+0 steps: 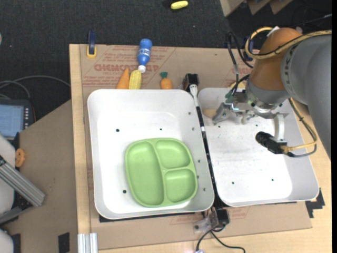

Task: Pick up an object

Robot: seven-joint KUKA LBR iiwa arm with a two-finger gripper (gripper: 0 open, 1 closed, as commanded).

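My gripper (232, 113) hangs low over the far left part of the right bin (253, 188), under the grey arm with its orange band (274, 62). Just left of it, near the bin's far left corner, lies a small pale tan thing (209, 112), too small to identify. The view shows nothing held in the gripper. A green divided plate (160, 171) lies in the near half of the left bin (105, 115).
Behind the left bin, on the cardboard, lie a blue-capped bottle (144, 52), a toy corn cob (135, 79), an orange carrot (122, 80), a small carrot (166, 82) and a black item (190, 80). A black connector with a yellow cable (269, 142) hangs over the right bin.
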